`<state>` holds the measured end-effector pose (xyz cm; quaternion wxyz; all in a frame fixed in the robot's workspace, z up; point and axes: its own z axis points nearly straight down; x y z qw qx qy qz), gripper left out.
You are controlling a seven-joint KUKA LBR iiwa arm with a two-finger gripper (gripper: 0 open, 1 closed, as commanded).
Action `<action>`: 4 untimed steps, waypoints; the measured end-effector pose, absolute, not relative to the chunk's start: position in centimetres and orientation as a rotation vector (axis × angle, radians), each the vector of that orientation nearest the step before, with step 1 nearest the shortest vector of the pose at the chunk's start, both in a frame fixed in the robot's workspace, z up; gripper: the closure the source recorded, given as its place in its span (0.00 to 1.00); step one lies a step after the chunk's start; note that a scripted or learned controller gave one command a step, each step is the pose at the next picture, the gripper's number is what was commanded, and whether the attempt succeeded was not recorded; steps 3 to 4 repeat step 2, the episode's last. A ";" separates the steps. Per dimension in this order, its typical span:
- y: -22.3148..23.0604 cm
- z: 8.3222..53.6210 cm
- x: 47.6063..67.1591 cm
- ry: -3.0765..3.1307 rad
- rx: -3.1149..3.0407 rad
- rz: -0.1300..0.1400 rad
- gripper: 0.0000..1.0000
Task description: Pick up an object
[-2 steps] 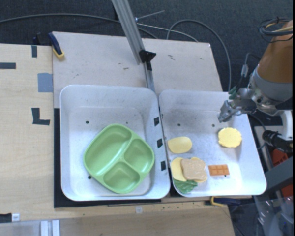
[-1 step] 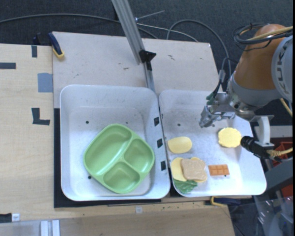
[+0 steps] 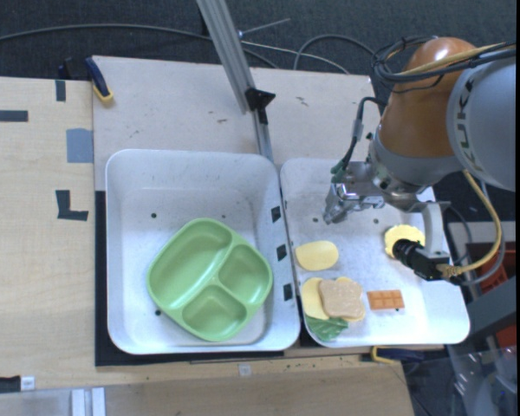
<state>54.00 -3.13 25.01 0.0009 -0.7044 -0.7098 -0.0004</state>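
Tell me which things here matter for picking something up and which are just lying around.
For the job:
- gripper, over the right white bin
- pale yellow oval piece
- tan bread-like slice
- small orange ridged block
- green leaf-shaped piece

Lying about:
- green divided plastic plate in the left white bin
- blue and yellow clamp

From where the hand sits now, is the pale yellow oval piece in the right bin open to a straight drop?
Probably yes. The hand hovers over the right bin, just above the pale yellow oval piece, which lies alone on bare floor. The bread slice lies apart below it, and the bin wall is close on its left.
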 end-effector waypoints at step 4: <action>6.4 24.3 53.8 -2.227 -2.214 0.002 1.00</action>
